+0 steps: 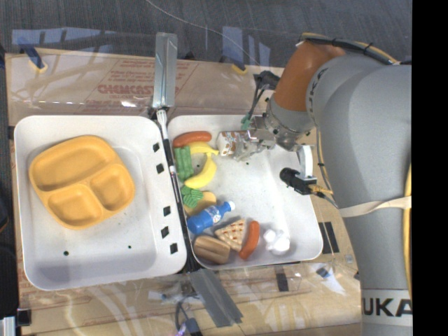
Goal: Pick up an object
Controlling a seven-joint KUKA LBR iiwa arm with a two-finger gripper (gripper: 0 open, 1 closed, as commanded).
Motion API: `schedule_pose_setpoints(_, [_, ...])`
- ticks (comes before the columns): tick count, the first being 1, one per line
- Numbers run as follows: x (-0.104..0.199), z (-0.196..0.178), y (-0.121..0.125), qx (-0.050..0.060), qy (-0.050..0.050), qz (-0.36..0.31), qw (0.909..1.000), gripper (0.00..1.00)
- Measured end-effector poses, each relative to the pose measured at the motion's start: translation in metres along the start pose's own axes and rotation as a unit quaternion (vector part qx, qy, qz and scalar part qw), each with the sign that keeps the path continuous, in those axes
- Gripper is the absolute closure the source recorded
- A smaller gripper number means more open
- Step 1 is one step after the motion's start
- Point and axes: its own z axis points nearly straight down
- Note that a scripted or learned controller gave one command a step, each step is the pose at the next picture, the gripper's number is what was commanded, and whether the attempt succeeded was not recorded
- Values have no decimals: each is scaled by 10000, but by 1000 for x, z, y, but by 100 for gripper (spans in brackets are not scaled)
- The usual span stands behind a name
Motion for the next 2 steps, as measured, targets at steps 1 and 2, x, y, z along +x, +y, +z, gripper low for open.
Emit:
schedule_pose_setpoints(1, [0,0,0,1,-2,-5,10000,0])
schedule_pose_setpoints(2, [-9,8,-4,20,-89,-1440,9895,0])
